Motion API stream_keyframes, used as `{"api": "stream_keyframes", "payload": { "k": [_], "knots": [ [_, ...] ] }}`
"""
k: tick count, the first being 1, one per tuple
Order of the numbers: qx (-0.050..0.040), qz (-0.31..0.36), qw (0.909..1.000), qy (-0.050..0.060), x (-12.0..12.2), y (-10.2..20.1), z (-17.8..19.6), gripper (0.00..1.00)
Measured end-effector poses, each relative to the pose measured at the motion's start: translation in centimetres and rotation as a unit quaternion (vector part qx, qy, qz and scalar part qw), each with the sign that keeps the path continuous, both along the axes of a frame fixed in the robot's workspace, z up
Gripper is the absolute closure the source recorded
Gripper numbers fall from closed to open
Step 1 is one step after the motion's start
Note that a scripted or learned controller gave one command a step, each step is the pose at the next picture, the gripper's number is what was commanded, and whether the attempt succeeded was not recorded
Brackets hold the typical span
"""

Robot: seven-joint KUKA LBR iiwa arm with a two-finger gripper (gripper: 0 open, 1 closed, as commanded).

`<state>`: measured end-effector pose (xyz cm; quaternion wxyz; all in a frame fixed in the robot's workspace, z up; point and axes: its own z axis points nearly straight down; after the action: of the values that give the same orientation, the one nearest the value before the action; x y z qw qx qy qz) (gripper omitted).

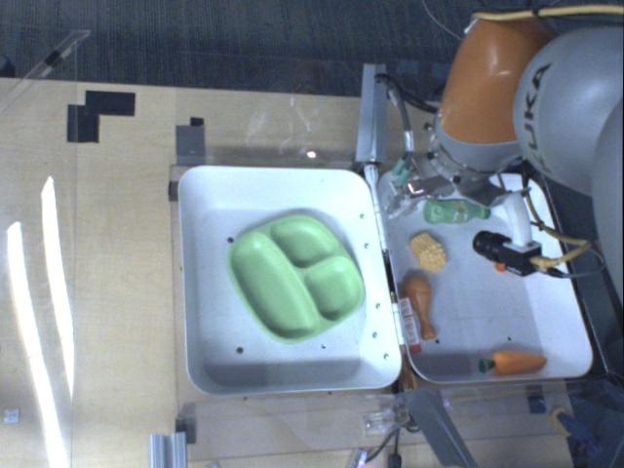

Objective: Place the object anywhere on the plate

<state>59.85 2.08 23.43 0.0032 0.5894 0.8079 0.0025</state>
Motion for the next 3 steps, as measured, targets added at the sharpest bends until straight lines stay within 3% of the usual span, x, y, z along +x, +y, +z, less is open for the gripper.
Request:
{"api": "stream_keyframes", "payload": {
  "k": [1, 2, 3],
  "knots": [
    [-0.0016, 0.042, 0.9991, 0.000, -4.1, -13.4, -0.6, 1.00],
    [-0.0011, 0.158, 0.9874, 0.001, 1.0, -6.1, -4.8, 1.00],
    [-0.0012, 0.205, 0.9787, 0.000, 3.3, 1.6, -4.6, 1.00]
  ]
}}
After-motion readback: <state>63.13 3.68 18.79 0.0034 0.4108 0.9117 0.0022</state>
